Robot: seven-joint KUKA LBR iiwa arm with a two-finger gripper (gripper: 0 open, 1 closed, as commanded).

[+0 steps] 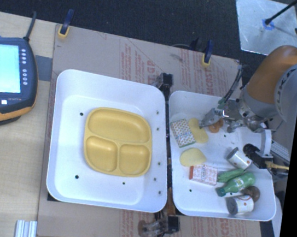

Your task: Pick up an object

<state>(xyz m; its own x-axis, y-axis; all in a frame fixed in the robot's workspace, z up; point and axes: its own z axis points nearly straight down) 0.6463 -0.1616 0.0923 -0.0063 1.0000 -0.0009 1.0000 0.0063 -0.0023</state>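
My gripper (213,119) hangs over the far part of the right bin (209,210), reaching in from the right. Just below its tip lie a small brown-orange piece (215,128) and a pale yellow block (197,131). A patterned square sachet (182,131) lies left of them. Nearer the front are a pale yellow oval (193,157), a red-and-white packet (203,174), a green bottle (235,183), a grey cylinder (237,157), a brown ball-like thing (253,193) and a white cup (240,205). I see nothing between the gripper's tips.
The left bin (62,179) holds a yellow divided plate (118,141). A teach pendant (2,79) with a lit screen lies on the bench at the far left. Clamps (207,52) hold the cardboard sheet at its back edge.
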